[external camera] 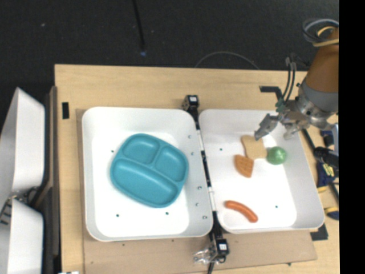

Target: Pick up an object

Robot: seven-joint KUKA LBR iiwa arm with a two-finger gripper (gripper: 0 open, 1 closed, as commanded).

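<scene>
In the right bin (296,210) lie a tan toast slice (253,147), an orange wedge-shaped piece (244,166), a green ball (276,155) and a red-orange sausage (241,210). My gripper (278,127) hangs over the bin's far right part, just above the toast and the ball. Its two fingers are spread apart with nothing between them. One grey finger (263,126) points down towards the toast's upper edge.
The left bin (97,210) holds a teal divided plate (149,169). Black clamps (191,102) sit where the bins meet. Cables and tools (324,164) lie along the right bench edge. A white box (23,147) stands at the far left.
</scene>
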